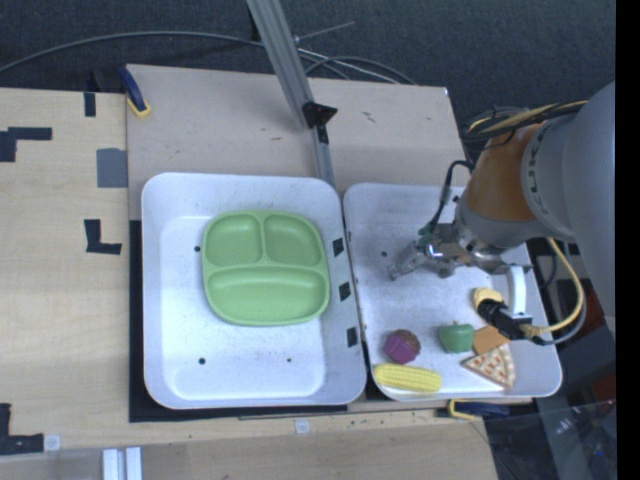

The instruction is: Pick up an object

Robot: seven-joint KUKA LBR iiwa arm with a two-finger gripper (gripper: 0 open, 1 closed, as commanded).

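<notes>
The gripper [408,263] is seen low over the bare upper floor of the right bin [375,218], its fingers spread open with nothing between them, so no pick is judged to have been made. The candidate objects are found grouped along that bin's near edge, well apart from the gripper: a purple toy [403,346], a corn cob [407,378], a green toy [455,337] and a pizza slice [491,367]. A green divided plate [266,268] is noted in the left bin [160,268]; approach, closure and lift are all judged outstanding.

Tabletop [60,298] of pale wood, bearing dark tape marks; two shallow white bins side by side: left bin [165,298]; right bin [400,218]; blue-yellow clamp [134,92] near far edge.
</notes>
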